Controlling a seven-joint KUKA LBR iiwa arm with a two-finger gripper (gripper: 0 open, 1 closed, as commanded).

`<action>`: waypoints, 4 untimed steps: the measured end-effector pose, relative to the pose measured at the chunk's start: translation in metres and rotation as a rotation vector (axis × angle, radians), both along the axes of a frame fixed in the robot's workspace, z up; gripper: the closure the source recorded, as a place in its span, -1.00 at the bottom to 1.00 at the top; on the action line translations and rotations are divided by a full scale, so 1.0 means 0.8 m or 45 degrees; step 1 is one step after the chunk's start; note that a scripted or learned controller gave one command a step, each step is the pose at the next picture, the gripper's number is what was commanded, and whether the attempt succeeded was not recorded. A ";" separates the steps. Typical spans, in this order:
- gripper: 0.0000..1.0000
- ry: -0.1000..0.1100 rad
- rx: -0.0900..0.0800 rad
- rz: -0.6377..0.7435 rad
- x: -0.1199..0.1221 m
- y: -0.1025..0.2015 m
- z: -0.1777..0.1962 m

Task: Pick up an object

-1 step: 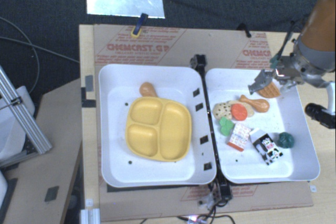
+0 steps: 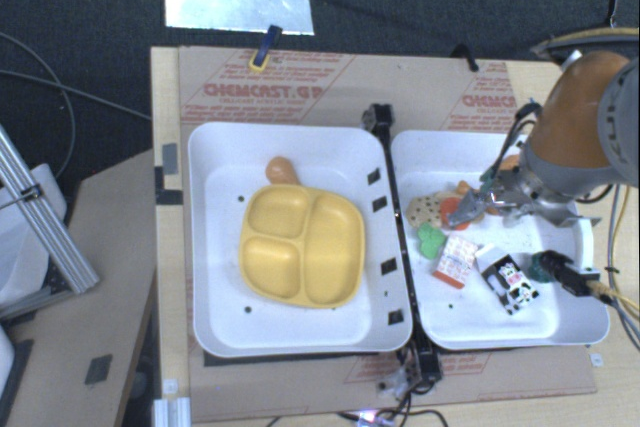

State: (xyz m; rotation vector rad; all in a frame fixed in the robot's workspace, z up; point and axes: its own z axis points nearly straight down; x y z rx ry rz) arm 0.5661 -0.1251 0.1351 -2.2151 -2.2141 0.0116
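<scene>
Two white bins side by side on bench: left bin (image 2: pixel 215 245), right bin (image 2: pixel 570 315). Grey-and-orange arm (image 2: pixel 585 115) reaching in from right, bent down over right bin. Claw (image 2: pixel 478 205) low among the small clutter there, probably lined up for a grab. Claw state: cannot tell whether released or clenched. Nothing visibly gripped.

Left bin: yellow plate (image 2: pixel 300 245) with three compartments, lying flat near centre, all compartments bare. Probably too broad for the claw, which would explain working the other bin. Brown-orange lump (image 2: pixel 281 170) touching plate's far rim.

Right bin, all items crowded toward the inner wall:
- white and red packet (image 2: pixel 457 260), lying flat, tilted
- black and white box (image 2: pixel 510 283), just beside packet
- speckled cookie (image 2: pixel 423 210), flat
- green piece (image 2: pixel 431 240), between cookie and packet
- red piece (image 2: pixel 455 212), right at the claw tip; likeliest target
- orange bit (image 2: pixel 462 187), just behind red piece

Lift not yet done.
</scene>
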 end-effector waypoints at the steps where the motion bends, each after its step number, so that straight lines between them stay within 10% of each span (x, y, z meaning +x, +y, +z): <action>1: -1.00 -0.022 -0.007 -0.003 0.049 -0.108 -0.065; 2: -1.00 -0.024 -0.001 0.014 0.106 -0.024 -0.061; 3: -1.00 -0.022 -0.005 -0.004 0.065 -0.107 -0.061; 4: 1.00 -0.029 -0.003 0.004 0.069 -0.102 -0.046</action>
